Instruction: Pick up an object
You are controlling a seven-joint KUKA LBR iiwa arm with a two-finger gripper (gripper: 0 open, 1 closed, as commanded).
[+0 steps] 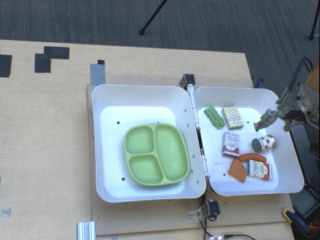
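Camera view: gripper (274, 120) at right frame edge, above the right bin (285, 186); finger state cannot be determined. Small packets (233, 117), a can (263, 144) and green pods (215, 117) lie below; printing illegible. Left bin (100, 184) holds a green divided plate (157, 154).

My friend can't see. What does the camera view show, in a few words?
A robot end effector hovers over the right bin, which holds green beans, small food packets and a can. The left bin holds a green divided plate.
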